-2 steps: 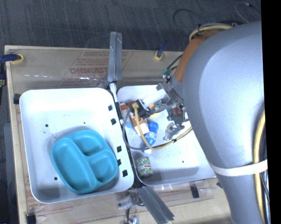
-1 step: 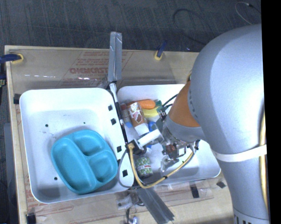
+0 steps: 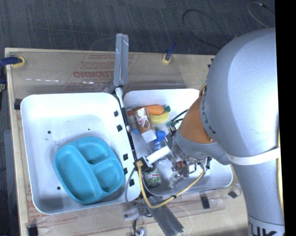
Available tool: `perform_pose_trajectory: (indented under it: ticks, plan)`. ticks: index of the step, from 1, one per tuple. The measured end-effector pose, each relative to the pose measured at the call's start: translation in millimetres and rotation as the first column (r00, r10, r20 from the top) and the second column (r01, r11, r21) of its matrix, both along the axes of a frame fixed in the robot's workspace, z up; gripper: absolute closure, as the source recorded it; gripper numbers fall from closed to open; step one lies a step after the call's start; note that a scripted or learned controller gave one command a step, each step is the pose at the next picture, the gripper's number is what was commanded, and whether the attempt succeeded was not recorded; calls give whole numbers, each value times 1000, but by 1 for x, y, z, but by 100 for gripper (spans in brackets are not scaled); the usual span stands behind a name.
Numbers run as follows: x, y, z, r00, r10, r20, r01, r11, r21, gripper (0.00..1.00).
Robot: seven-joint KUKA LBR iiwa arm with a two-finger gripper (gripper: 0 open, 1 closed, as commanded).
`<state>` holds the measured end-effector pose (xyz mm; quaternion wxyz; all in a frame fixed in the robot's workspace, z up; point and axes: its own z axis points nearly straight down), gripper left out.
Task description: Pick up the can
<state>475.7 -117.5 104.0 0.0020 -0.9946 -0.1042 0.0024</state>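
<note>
We are seeing the arm hiding much of the right bin [image 3: 137, 98]; the hand [image 3: 182, 168] is hovering there, its grip unreadable, the can [image 3: 152, 178] lying just left

Bench [image 3: 62, 65] bearing two white bins [image 3: 35, 110]

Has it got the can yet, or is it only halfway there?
Done: the arm has reached into the right bin, its gripper low among the clutter. In hand: nothing that I can see; the can lies on the bin floor beside the gripper. Left: gripping and lifting it.
</note>
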Motion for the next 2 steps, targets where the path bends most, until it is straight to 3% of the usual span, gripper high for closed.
perform_pose_trajectory:
  ticks: [1,2]
  plan:
    - [7,-32,-13,1000,-2,2,2,1000,0,0]
    - [112,-52,21,999,44,1,-44,999,0,0]
